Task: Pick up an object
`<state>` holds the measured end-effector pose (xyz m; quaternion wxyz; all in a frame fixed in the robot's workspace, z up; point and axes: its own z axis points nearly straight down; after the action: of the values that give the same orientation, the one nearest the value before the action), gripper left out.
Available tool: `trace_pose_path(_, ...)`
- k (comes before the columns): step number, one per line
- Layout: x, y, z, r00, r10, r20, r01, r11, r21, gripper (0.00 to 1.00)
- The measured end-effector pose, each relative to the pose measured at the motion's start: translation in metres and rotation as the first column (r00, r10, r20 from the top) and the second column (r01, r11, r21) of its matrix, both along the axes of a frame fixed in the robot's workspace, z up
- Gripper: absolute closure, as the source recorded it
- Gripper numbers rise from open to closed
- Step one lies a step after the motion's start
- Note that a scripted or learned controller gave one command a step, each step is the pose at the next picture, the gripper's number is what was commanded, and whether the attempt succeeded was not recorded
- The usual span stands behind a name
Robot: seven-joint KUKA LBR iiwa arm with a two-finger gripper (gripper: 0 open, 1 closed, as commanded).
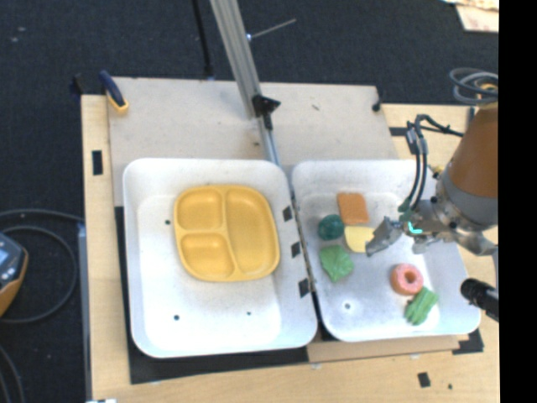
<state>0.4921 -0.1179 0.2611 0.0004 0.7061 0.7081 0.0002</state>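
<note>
We see a pale yellow block (358, 239) in the right bin (369, 321), between an orange block (352, 207), a dark green ball (331, 226) and a leafy green piece (336, 263). Our gripper (384, 236) hovers beside it; we cannot tell its opening.

Looks like a robotics lab or test bench, not a home. Shown by a bare plywood bench (226, 116) standing on dark carpet (50, 23), with two shallow white bins (151, 326) set side by side near its front edge. Marked too by an aluminium mast (237, 53) slanting up from the bench's back edge, black brackets (296, 248) between the bins, loose cables (33, 250) coiled off the left edge, and a grey and orange robot arm (474, 175) reaching in over the right bin (369, 330), among toy food pieces (408, 279).
</note>
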Motion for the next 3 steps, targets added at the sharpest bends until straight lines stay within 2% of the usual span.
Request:
trace_pose_path(1, 0.000, 0.000, 0.000, 1.000, 0.000, 0.001, 0.000, 1.000, 0.000, 0.00)
trace_pose_path(2, 0.008, -0.006, -0.056, 1.000, -0.003, -0.005, 0.003, 1.000, 0.000, 0.00)
trace_pose_path(3, 0.003, -0.014, -0.104, 1.000, -0.003, -0.005, 0.003, 1.000, 0.000, 0.00)
